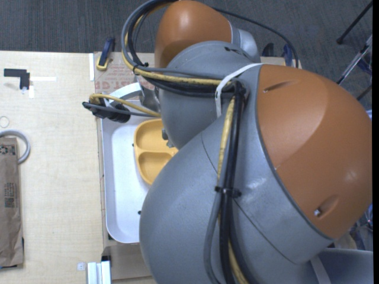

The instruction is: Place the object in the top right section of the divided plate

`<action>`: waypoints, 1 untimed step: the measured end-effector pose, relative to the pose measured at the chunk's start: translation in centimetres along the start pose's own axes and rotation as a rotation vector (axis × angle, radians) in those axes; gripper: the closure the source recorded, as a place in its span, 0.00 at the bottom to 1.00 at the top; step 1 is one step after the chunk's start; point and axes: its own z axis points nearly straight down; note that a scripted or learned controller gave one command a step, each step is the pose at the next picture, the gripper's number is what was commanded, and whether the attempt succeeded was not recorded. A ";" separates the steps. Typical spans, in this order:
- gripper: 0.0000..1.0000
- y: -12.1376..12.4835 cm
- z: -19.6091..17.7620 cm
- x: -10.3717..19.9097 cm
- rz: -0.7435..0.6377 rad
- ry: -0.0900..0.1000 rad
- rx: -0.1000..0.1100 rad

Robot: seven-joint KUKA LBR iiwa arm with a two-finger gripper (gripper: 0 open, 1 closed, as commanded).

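The arm (260,176) looms nearest the camera, covering most of 1 white bin (121,182). A yellow divided plate (151,152) is partly seen beneath it. The gripper's state cannot be told, nor the object's whereabouts; progress cannot be judged.

Arm (260,158) bulk covers most of the white bin (121,182). Yellow divided plate (151,152) lies in the bin, partly hidden under the arm. Pale wood surface (53,158) at left.

One fixed overhead cam, angled down, v. close behind arm (260,176); bin (121,188) edge beneath.
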 end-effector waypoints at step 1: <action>1.00 5.3 -9.2 -2.9 0.000 -0.001 -0.001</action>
